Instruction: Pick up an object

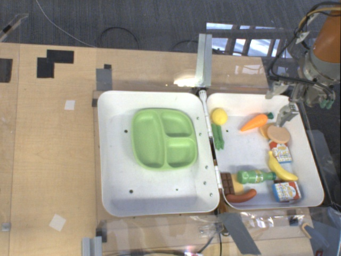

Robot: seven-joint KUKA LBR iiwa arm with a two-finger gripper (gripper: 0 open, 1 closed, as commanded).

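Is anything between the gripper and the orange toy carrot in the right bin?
Nothing visible. The gripper hangs at the right white bin's upper right; the orange toy carrot lies just left of it, bare bin floor between them.

Divided tray (pixel 163 138) in left bin (pixel 114 191); toy foods (pixel 266 153) in right bin (pixel 314 188)

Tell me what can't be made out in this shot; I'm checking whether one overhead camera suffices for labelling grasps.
- Gripper: small and blurred over the right bin; open or shut is unclear.
- Arm: cut off by the right edge.
- Small cartons and: print too small to read.
- Chocolate bar: its lower end hidden by the sausage.
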